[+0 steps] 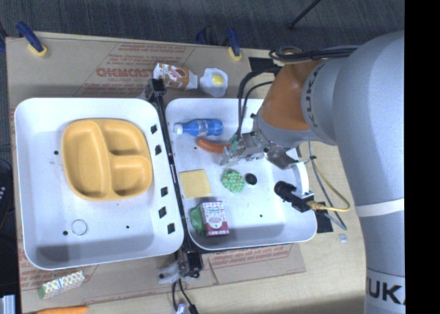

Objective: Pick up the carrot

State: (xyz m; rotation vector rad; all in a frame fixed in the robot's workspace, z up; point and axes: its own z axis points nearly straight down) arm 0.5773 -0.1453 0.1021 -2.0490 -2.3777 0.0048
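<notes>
Camera view: the small orange toy carrot lies just left of the gripper. I cannot tell its grip. The carrot looks light, hard and smooth; grab its middle.

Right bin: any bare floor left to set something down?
Bare floor in the right bin: front right, past the carton. Crowded at the back: bottle, carrot, gripper, with cheese slice and green ball mid-bin.
</notes>
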